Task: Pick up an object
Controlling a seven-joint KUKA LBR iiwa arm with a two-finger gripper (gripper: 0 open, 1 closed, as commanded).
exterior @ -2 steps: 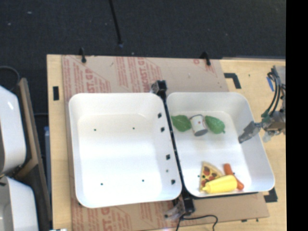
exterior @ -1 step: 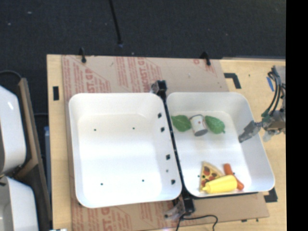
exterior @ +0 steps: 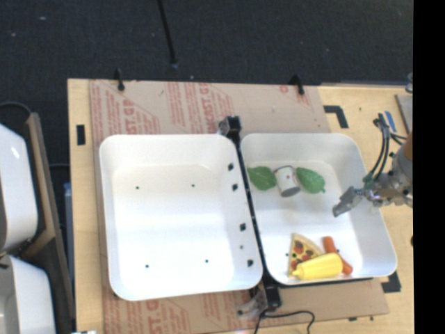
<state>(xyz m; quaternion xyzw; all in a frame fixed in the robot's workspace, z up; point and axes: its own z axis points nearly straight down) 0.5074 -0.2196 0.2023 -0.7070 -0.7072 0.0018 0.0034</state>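
Hand (exterior: 345, 204) over right bin (exterior: 361, 160) edge — near green leaf (exterior: 311, 179).

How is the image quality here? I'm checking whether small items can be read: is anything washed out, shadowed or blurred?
Camera view: light is even and soft; both white bins look bright, their surfaces nearly featureless; the gripper at the right bin's edge is slightly blurred; the pizza slice toy is too soft for fine detail.

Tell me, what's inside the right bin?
The right bin holds two green leaves beside a small can, plus a pizza slice, a carrot and a yellow toy. What lies under them is covered.
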